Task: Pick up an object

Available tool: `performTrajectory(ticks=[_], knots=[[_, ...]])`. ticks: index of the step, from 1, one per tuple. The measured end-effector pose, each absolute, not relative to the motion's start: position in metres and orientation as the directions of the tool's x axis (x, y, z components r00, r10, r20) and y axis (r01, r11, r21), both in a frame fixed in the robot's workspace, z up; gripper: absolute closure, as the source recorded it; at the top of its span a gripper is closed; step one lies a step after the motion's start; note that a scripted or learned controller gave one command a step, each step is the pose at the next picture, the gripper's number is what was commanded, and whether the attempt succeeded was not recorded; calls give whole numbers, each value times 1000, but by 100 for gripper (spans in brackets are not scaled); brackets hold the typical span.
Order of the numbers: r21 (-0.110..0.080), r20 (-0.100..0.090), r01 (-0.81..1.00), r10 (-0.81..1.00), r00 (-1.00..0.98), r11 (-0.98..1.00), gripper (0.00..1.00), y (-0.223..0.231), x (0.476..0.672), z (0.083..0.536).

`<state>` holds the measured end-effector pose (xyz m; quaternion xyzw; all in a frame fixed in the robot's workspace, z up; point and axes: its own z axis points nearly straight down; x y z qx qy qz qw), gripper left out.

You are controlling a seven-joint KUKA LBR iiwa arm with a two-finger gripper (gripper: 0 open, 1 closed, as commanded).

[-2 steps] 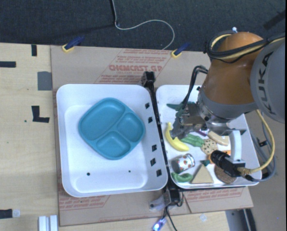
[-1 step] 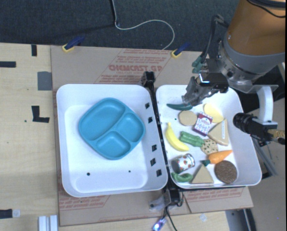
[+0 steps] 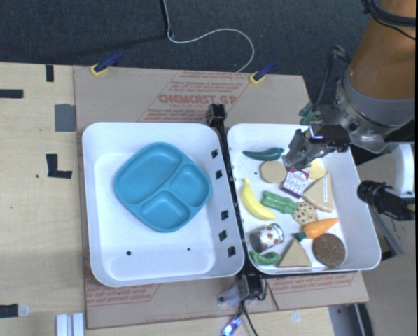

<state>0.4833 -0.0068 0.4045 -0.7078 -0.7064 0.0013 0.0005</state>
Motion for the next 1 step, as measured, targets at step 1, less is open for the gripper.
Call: performTrajectory(ticks=[1], knots=[[2, 1, 1000, 1000, -9, 9, 100, 75, 484, 433]])
